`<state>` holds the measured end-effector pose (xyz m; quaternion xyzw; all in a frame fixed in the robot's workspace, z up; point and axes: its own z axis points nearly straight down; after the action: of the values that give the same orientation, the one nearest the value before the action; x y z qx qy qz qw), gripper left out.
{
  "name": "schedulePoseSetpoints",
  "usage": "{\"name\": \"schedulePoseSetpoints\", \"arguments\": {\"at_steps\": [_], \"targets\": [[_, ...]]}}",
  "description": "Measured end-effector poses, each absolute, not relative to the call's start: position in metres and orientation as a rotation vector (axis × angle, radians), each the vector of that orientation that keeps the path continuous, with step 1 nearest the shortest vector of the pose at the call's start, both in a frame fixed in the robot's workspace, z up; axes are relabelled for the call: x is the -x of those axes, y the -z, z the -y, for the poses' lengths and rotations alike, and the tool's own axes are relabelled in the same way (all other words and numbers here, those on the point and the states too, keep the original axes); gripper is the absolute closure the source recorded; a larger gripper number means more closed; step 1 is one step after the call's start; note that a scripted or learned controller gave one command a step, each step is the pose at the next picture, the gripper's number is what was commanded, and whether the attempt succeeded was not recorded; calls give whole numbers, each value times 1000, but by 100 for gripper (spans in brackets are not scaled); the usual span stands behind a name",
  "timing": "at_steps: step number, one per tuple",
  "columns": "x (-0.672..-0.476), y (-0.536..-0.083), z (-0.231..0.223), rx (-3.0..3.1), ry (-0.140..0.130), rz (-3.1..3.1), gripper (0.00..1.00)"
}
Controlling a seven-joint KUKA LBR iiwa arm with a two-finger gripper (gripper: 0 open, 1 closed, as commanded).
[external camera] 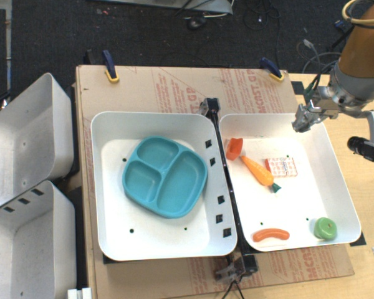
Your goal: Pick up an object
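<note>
The right bin (336, 167) holds an orange carrot (258, 170) with a green stub, a small orange-red piece (235, 148) near the divider, a pink-and-white packet (282, 166), an orange sausage-shaped toy (271, 234) and a green round fruit (325, 228). The left bin (106, 142) holds a teal divided plate (165, 176). My gripper (303, 119) hangs over the right bin's far right corner, above and to the right of the packet, with nothing seen between its fingers.
Two more white bins (25, 167) stand tilted off the bench at the left. Clamps (111, 67) sit on the board's far edge, and a black divider clip row (221, 179) runs between the bins. Cables lie on the dark floor behind.
</note>
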<state>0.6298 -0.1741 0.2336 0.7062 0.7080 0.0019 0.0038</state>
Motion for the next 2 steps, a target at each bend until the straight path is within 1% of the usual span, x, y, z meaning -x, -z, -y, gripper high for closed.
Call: {"name": "schedulePoseSetpoints", "arguments": {"at_steps": [1,2], "targets": [[-627,-223,122,-2215,0,-2231,100],[-623,-214,72,-2216,1,-2232,100]]}}
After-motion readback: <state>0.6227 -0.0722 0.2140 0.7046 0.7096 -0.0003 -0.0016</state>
